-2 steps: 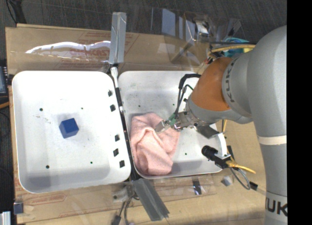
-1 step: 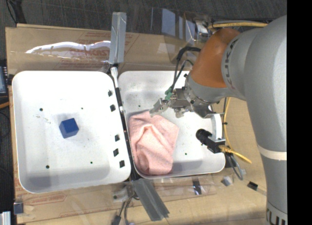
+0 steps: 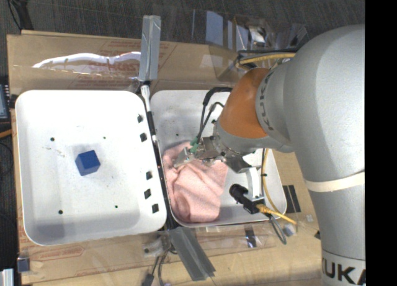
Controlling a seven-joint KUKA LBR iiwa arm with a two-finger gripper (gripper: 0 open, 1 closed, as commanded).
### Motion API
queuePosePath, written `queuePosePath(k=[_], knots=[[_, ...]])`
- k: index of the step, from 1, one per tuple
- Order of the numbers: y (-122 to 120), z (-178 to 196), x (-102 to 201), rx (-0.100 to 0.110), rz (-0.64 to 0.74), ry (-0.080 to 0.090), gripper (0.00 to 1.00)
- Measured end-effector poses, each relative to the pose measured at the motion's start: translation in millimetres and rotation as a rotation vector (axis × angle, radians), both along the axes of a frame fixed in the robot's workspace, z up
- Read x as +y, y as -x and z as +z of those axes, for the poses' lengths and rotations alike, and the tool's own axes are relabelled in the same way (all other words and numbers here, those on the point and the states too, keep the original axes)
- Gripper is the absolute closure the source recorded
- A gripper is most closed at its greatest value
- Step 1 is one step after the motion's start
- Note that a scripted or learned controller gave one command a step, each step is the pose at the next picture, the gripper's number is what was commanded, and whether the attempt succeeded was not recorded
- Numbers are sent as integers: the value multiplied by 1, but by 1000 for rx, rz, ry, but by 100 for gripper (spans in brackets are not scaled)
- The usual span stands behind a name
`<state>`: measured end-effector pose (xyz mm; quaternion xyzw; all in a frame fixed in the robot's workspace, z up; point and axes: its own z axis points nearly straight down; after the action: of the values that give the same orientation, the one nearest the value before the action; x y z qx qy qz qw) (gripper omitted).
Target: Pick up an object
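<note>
On the cardboard-covered bench, the hand hung low over the pink cloth in the right bin; its grip was unclear, nothing evidently lifted yet.

— What is showing on the arm?
— Grey rounded casing, an orange band above the wrist, a pale ring, dark lettering near the base.
— Cables?
— Black and yellow ones are trailing alongside.

Brown cardboard-covered bench carries two white bins side by side. Left bin and right bin touch along middle edge. Shiny clear plastic strip lies on cardboard behind left bin.
</note>
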<state>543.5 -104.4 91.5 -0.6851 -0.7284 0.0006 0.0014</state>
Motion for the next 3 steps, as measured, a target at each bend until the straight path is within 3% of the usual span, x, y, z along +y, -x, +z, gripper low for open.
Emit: queuePosePath(k=[1, 2, 3], knots=[[-54, 1, 12, -1, 33, 0, 0], [-35, 28, -26, -1, -47, 1, 0], [-83, 0, -9, -1, 59, 1, 0]])
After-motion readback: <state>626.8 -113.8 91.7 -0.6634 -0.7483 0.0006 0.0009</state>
